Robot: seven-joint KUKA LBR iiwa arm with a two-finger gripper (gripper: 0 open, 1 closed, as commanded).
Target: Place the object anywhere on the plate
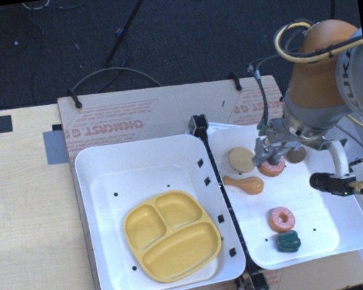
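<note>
Plywood point(23, 218) of pale, smooth grain fills the left of the frame, marked by a few dark grey patches near the upper left. A sheet of brown cardboard point(137, 117) with red printed lettering is laid beneath two shallow white bins of glossy plastic with rounded corners.

In the left bin point(99, 180), towards its lower middle, a yellow plate point(173, 235) is set at a slight tilt; it is a rounded rectangle divided by raised ridges into two small upper compartments and one long lower one. Nothing is seen lying on it.

A black strip with clips point(219, 196) runs down between the two bins.

In the right bin point(343, 231), a flat tan disc like a biscuit point(241, 160) is seen at the upper left, and just below it a tan drumstick point(244, 183) lies with its thicker end to the right. Just right of these, a pink iced doughnut point(273, 167) is found directly under the gripper point(270, 156). A second pink doughnut point(282, 218) with a tan ring lies lower in the bin, well apart, and a dark green lumpy piece point(288, 242) sits just below it.

The arm point(322, 66), grey with a bulky orange section, is reached in from the upper right and bent down over the right bin, cables looped around it. The gripper is held low, at or touching the upper doughnut; whether its jaws are open or closed cannot be told. A black cylinder point(329, 184) juts out below the wrist at the right.
</note>
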